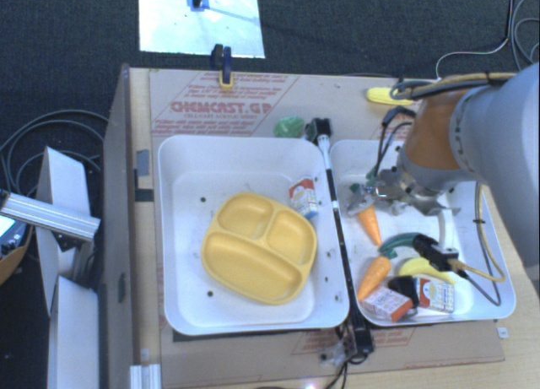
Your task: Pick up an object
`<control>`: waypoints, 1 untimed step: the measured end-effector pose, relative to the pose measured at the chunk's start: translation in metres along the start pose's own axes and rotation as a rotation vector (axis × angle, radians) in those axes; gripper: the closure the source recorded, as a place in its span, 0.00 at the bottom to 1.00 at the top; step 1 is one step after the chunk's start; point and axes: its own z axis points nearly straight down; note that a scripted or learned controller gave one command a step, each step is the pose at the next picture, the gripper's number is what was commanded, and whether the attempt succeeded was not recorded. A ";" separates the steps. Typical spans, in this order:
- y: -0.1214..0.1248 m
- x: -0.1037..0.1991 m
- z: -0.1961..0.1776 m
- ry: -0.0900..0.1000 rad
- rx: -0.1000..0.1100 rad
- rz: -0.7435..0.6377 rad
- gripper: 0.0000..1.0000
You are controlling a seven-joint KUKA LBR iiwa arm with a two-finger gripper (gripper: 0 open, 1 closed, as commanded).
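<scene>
Carrot (369, 225), upper one in right bin (489, 294), sits just under gripper (369, 197); can't tell jaw state. Straddle its thick end squarely, avoid the bin divider at frame centre.

Even, bright overhead light; white bins (253, 155) glare slightly, shadows soft, image mildly grainy.

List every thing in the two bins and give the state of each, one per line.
yellow tray: lies flat, compartments up, left bin.
small carton: tilted beside the tray's far edge, left bin.
upper carrot: lying under the pincer, right bin.
lower carrot: lying, right bin.
banana: lying, right bin.
red-and-white cartons: lying at the near wall.
</scene>
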 end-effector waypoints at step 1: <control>0.002 0.000 -0.011 0.000 -0.004 -0.002 1.00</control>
